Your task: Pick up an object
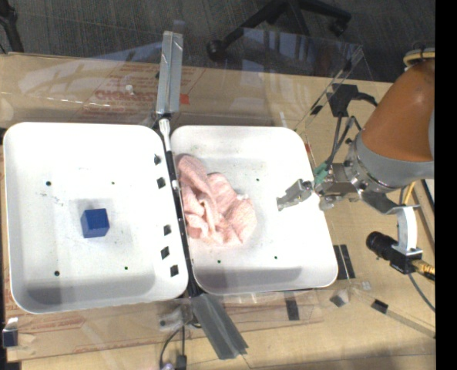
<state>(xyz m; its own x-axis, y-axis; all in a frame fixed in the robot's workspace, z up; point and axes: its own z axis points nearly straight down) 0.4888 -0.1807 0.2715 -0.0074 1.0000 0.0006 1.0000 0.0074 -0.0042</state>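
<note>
Plainly, the move ahead turns on one thing: the nearest candidate lies to the left of the jaws. The grey arm with the orange band (398,133) reaches in from the right, and its jaws hang over the right-hand part of the right shallow white bin (309,264), just inside that bin's right wall. The view is too small and slanted at the tip for me to tell whether the jaws are open or closed. Both objects lie apart from the jaws, so they have hold of neither.

The crumpled pink cloth (213,203) lies in the same bin, bunched against the left wall by the divider between the two bins. A stretch of bare white floor separates it from the jaws. Its long axis runs mostly far to near, slanting from the far-left corner of the heap toward a fuller lobe at the near right. That lobe is the part closest to the jaws.

The small blue cube (95,222) sits alone in the left shallow white bin (28,284), well apart from the jaws and beyond both the cloth and the divider.

In my judgement the cloth is the likelier target, since it calls for a short travel leftward and then a descent. A grip across the heap's narrow width, rather than along its length, seems the better bet for catching the soft folds.
</note>
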